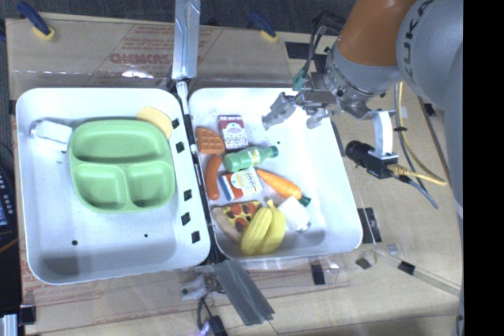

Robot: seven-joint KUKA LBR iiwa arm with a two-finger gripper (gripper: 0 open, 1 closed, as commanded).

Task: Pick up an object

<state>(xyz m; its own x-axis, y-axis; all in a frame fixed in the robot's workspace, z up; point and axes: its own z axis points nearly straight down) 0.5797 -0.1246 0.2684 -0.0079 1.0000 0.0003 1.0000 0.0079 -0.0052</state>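
Observation:
My gripper [298, 113] hangs over the upper right part of the right bin [331, 169], fingers apart and nothing between them. Below and left of it lie the toy foods: a green bottle [249, 158], a red carton [231, 131], a waffle [210, 141], a hot dog [213, 176], a small juice box [242, 184], a carrot [278, 183], a banana bunch [264, 227], a pizza slice [236, 214] and a white piece [293, 213]. The gripper is above them and touches none.
The left bin [47, 240] holds a green divided tray [122, 163], a yellow piece [156, 120] at its upper right and a white item [52, 131] at upper left. A metal divider [186, 35] stands between the bins. Cables [409, 161] run to the right.

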